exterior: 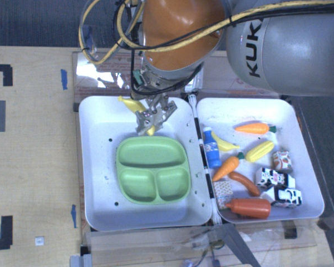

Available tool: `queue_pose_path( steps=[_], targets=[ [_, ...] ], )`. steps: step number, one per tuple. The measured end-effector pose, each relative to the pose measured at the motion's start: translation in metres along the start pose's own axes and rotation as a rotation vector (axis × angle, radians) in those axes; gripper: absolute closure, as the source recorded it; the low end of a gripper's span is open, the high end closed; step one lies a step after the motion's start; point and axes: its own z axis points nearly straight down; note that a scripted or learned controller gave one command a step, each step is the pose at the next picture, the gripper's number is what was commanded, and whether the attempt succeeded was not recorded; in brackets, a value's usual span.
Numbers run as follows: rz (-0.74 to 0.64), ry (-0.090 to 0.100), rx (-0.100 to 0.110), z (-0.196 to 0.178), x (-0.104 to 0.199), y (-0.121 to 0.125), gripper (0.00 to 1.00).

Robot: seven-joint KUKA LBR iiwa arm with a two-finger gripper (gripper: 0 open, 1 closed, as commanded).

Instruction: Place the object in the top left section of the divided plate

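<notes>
A green divided plate (153,170) lies in the left bin (94,166), with one long section at the back and two smaller ones at the front. My gripper (152,117) hangs just above the plate's back rim. It is shut on a yellow banana-like toy (131,104), which sticks out up-left of the fingers, with its other end (150,130) showing below them. The toy is held above the bin floor, just behind the plate's back edge. The orange wrist band and grey arm hide the bin's back wall.
The right bin (306,149) holds several toys: two carrots (251,128) (228,167), a yellow corn (260,149), a blue bottle (211,149), a red sausage (249,206) and cow-patterned blocks (274,178). The divider between the bins (203,166) runs just right of the plate.
</notes>
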Motion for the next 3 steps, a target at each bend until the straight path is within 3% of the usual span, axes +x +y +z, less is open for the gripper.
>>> queue_pose_path(
  steps=[1, 2, 3],
  targets=[
    [-0.199, 0.000, 0.000, 0.121, -0.017, 0.038, 1.00],
    [-0.250, 0.001, -0.001, 0.087, -0.054, 0.090, 1.00],
    [-0.209, 0.001, 0.002, 0.014, 0.056, 0.092, 1.00]
  ],
)
